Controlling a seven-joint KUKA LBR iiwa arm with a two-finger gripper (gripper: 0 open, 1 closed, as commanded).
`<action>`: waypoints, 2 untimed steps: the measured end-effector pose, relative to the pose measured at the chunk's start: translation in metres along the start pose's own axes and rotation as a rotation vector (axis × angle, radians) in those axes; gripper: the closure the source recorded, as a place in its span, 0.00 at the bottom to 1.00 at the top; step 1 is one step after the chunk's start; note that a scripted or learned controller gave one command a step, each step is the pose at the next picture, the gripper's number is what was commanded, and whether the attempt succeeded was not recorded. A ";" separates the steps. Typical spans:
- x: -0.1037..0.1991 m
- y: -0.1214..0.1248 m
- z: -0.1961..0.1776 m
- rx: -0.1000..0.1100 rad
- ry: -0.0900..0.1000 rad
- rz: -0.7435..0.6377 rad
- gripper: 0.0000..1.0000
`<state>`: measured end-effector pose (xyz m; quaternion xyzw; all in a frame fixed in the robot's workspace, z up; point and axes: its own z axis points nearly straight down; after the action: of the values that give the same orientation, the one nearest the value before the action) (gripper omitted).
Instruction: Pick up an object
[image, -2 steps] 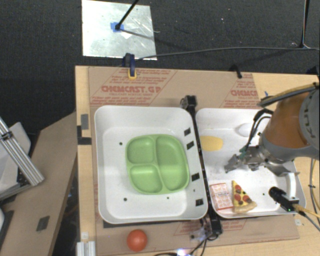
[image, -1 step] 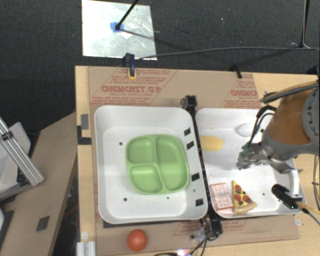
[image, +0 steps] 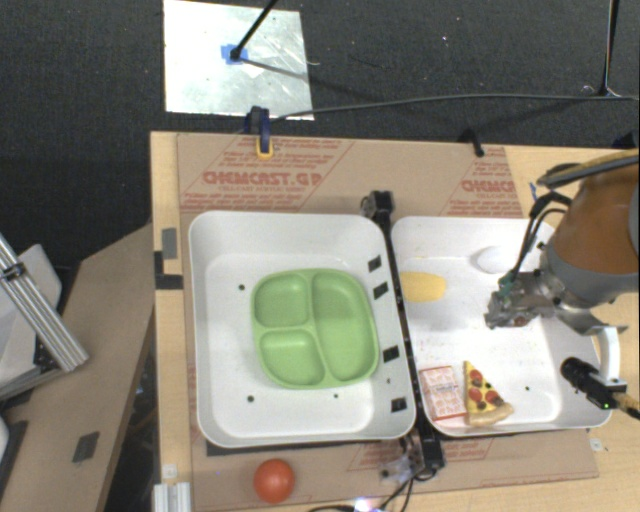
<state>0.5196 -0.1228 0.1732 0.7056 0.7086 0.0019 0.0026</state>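
Bench top (image: 330, 165) is a tan board printed with red "CHEMCAST GP" lettering, seen at a slant. Beyond its far edge: dark black carpet-like floor (image: 420, 50). On that floor, just behind the board's far-left corner, a shiny silver sheet (image: 235, 60) with a blue clip. A black cable (image: 450, 100) runs across the floor to the right. Left of the board, an aluminium extrusion rail (image: 40, 315).

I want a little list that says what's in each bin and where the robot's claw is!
left bin: green tray with three sections
right bin: yellow piece, white piece, pizza slice, small red and white card
gripper: over the right bin, between the yellow piece and the pizza slice
outside the bins: red ball on the bench, near the front edge
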 end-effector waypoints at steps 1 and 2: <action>-0.002 0.004 -0.044 0.000 0.000 0.000 1.00; -0.008 0.015 -0.099 -0.001 -0.001 0.000 1.00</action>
<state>0.5340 -0.1305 0.2719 0.7055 0.7087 0.0019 0.0032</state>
